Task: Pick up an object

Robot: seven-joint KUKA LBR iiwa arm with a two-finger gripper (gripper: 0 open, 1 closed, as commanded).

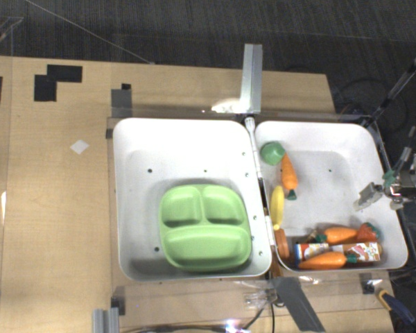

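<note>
— orange carrot point(335, 235) lies along the front edge of the right bin point(333, 148), long axis running left to right, beside a printed carton point(343, 252) and a second carrot point(324, 260).
— and the gripper point(374, 194)?
— at the bin's right edge, just behind that pile. whether it's parted or closed, i cannot tell; nothing shows in it.
— so the pile sits forward and a little left of it.
— yes, near.
</note>
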